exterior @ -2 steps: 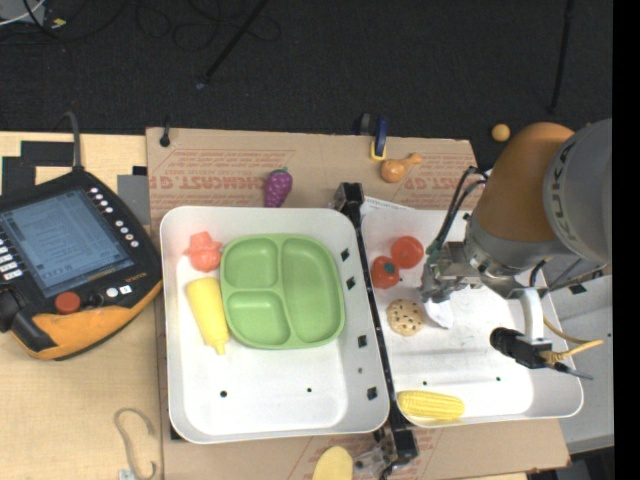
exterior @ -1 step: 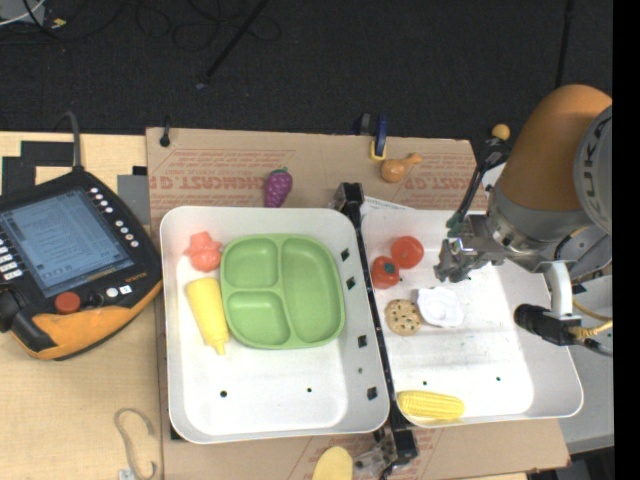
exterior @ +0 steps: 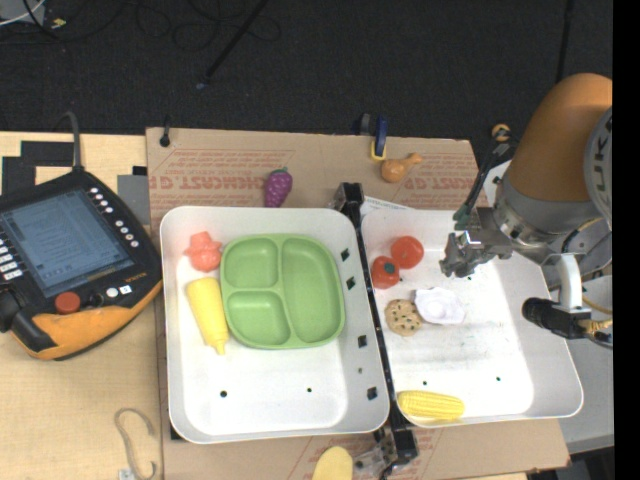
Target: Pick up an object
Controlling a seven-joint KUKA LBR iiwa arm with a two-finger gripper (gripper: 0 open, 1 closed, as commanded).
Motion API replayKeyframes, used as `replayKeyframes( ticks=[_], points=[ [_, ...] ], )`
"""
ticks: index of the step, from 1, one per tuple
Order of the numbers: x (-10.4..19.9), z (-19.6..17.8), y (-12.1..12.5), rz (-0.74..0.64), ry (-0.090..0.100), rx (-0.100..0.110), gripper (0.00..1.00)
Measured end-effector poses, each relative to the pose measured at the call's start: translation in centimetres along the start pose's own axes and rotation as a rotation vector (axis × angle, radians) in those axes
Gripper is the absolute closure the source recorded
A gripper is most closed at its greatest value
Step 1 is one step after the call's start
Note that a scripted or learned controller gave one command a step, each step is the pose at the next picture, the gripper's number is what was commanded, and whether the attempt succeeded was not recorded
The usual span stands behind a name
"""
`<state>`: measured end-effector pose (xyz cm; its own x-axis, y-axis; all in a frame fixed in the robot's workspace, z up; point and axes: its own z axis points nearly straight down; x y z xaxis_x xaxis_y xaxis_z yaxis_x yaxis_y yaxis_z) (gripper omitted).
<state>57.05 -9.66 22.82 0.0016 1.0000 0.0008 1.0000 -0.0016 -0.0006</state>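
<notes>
Gripper (exterior: 462, 260) is hovering over the right bin (exterior: 540, 368), above and just right of the white crumpled object (exterior: 440, 306); whether the claw is spread or closed I cannot tell, and nothing is showing between it. Candidate targets are sitting close together: the white piece is lying beside the cookie (exterior: 403, 316), with two red tomatoes (exterior: 397, 260) near the divider. Risk, as I am judging it: a descent from here is likely landing beside the soft white piece, nudging the cookie or closing on nothing.
</notes>
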Motion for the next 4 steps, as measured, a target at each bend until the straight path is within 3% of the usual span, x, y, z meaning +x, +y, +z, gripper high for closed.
replayKeyframes(
  ticks=[1,3,4],
  points=[
    [2.4,0.6,5.5,-0.004,0.000,-0.002,1.00],
    [1.1,0.3,4.9,0.000,-0.001,0.001,1.00],
    [2.7,-0.5,5.7,-0.002,0.000,0.000,1.00]
  ],
)
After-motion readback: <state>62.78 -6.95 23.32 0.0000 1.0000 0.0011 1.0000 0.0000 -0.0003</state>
